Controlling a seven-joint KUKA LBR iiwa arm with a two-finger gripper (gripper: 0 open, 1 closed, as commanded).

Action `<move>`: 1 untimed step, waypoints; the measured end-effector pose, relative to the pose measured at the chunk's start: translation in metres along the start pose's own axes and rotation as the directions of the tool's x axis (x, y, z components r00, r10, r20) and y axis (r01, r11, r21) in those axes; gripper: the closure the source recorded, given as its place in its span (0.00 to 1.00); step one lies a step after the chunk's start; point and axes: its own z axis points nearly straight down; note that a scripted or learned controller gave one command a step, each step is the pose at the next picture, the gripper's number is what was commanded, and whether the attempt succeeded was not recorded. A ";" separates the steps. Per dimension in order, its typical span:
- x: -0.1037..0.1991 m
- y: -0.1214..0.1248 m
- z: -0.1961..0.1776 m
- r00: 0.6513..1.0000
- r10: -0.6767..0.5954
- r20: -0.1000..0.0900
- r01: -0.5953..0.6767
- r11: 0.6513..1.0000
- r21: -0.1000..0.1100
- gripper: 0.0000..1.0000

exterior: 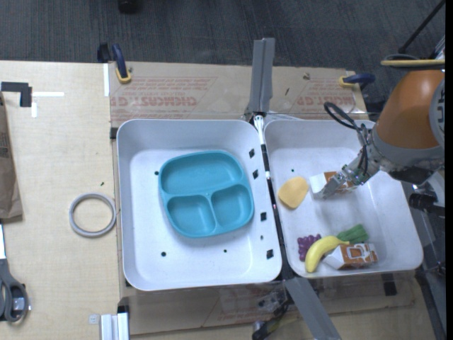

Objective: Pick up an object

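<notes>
a small white and orange packet [327, 180] lies in the right bin [396, 218], partly hidden under the gripper [331, 188], which is down on it; whether it is clenched or released i cannot tell. just left sits a yellow chip-like piece [293, 192]. nearer the front: banana [320, 251], purple grapes [307, 244], green item [352, 233], orange carton [357, 255]. the left bin [134, 211] holds a blue divided tray [206, 194].

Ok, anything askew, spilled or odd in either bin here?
Nothing stands out. The blue divided plate sits a bit rotated in the left bin; the banana, grapes and small carton cluster at the right bin's near edge.
</notes>
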 end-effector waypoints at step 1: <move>-0.037 -0.021 -0.039 0.996 -0.082 -0.017 0.082 0.997 0.014 0.00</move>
